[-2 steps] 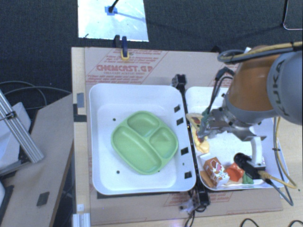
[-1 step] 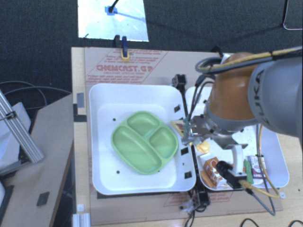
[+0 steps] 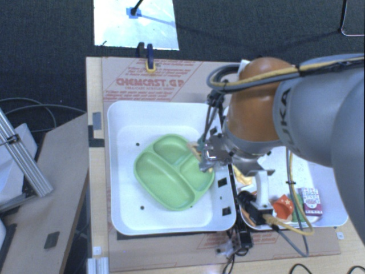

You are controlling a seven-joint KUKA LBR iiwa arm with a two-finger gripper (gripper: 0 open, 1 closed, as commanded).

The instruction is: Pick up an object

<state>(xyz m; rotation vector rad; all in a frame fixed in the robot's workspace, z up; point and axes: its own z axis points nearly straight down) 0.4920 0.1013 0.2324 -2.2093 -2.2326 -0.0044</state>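
With the gripper point(image 3: 205, 160) at the right rim of the green divided plate point(image 3: 171, 173) in the left bin point(image 3: 122, 170), jaws' opening indiscernible, seat them squarely across the rim before lifting.

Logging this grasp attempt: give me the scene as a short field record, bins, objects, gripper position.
left bin: holds a green divided plate, lying flat, tilted diagonally in view
right bin: holds an orange item and a red-and-white packet; rest hidden by the arm
gripper: low over the plate's right edge
grasp: cannot tell; finger state not visible
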